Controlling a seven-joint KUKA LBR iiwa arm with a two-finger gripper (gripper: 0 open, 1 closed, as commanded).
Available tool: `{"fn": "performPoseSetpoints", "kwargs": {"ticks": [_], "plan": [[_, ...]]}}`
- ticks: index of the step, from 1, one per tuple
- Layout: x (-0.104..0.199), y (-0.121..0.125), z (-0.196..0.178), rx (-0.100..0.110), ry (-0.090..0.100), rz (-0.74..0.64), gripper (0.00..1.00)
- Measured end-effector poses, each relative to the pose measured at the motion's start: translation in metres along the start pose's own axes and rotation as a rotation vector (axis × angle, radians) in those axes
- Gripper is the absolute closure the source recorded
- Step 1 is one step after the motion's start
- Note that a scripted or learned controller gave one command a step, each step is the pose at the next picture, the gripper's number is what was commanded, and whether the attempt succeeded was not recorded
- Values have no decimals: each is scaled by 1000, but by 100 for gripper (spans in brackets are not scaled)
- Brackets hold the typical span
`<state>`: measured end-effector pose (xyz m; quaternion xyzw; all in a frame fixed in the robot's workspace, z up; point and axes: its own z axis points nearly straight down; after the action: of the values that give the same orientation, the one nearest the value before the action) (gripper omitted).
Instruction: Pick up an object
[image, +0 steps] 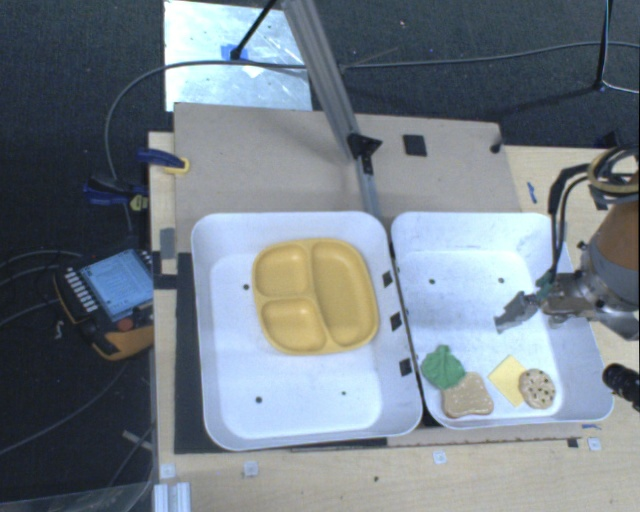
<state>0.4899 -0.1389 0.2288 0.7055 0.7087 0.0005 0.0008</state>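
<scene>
White plastic, two shallow bins side by side. Camera view: the left bin (225, 400) holds a yellow divided plate (313, 296). The right bin (470, 235) holds four toy foods along its near edge: a green leaf (441, 366), a bread slice (467, 398), a yellow cheese square (508, 379) and a cookie (537, 388). The gripper (512, 314), entering from the right, hangs over the bin's middle with nothing between its fingers; how far they are parted cannot be told. Key relation: the foods lie toward the near edge from the gripper, the cheese square nearest, almost straight below in the picture, apart from the fingertips.
</scene>
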Motion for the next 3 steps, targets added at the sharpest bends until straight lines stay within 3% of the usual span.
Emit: {"fn": "performPoseSetpoints", "kwargs": {"ticks": [2,3], "plan": [[-9,-2,119,4,1,4,0],[-10,0,142,-3,0,3,0]]}}
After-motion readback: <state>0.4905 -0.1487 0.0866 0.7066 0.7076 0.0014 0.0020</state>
